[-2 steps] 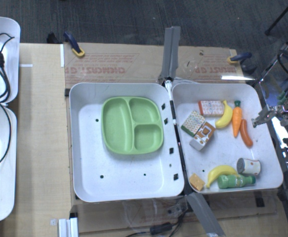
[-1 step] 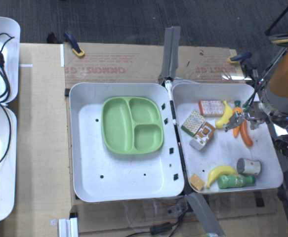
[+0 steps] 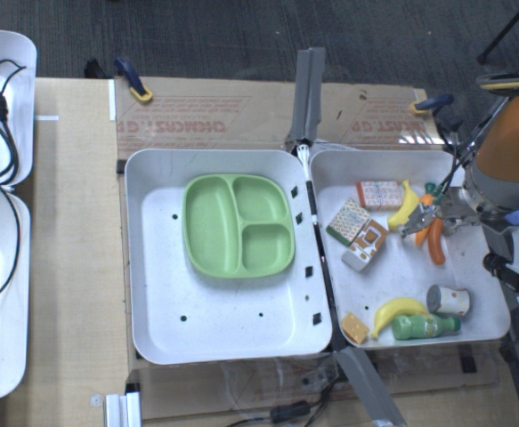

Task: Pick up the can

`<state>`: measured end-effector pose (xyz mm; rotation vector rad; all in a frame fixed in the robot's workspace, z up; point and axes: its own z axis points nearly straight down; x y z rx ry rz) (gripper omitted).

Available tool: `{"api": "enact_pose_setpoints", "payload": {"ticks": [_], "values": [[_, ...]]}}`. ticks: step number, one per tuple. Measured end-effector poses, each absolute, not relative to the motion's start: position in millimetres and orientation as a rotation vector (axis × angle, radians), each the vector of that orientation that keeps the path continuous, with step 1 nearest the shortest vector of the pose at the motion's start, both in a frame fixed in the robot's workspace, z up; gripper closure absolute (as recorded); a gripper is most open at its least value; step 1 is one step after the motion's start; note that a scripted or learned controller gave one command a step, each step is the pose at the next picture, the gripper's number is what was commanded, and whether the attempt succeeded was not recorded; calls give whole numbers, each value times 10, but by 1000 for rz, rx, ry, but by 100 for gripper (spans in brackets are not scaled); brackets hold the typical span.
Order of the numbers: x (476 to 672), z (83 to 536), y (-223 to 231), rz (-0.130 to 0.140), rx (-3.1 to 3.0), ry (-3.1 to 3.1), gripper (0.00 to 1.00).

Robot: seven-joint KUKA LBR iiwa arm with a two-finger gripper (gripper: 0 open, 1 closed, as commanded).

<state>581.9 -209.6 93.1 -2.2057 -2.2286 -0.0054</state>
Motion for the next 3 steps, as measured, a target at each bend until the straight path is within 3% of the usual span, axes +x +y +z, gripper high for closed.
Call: {"api": "enact_pose_setpoints", "payload": {"ticks": [1, 2, 3], "values": [[5161, 920, -2142, -10, -2159, -2269, 0], [4800, 919, -2148, -11, -2155, -2275, 0], [4872, 907, -1589, 2, -2259, -2179, 0]]}}
